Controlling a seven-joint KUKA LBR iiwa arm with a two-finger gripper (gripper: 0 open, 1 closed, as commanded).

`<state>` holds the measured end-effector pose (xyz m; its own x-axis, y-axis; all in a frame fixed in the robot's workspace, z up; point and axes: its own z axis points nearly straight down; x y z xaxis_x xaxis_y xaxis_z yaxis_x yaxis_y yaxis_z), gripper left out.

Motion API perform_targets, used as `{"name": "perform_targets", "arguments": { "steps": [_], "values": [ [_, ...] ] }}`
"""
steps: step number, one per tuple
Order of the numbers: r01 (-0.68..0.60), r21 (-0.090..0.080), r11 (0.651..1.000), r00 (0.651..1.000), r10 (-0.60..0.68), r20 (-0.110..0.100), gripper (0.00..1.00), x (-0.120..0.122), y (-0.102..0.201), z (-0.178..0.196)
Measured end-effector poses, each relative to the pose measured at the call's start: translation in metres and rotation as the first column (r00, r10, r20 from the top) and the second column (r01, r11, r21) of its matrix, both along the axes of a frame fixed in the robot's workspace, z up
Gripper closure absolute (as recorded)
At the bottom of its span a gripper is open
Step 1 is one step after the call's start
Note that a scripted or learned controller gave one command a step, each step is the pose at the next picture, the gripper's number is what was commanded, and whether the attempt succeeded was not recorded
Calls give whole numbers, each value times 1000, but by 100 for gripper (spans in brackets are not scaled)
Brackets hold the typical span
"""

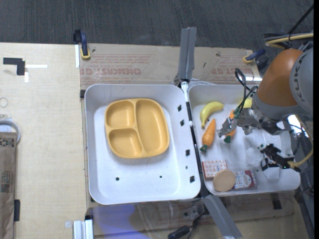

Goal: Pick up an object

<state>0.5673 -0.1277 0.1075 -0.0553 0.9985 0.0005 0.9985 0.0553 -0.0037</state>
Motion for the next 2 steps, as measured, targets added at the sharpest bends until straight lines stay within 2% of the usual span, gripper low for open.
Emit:
{"name": "perform_targets", "arguments": {
  "steps": [1, 2],
  "values": [
    [16, -1, 1000, 1000, -16, 3, 0, 19, -32, 54],
    [-163, -1, 987, 987, 163, 3, 0, 5, 20, 100]
  ]
}}
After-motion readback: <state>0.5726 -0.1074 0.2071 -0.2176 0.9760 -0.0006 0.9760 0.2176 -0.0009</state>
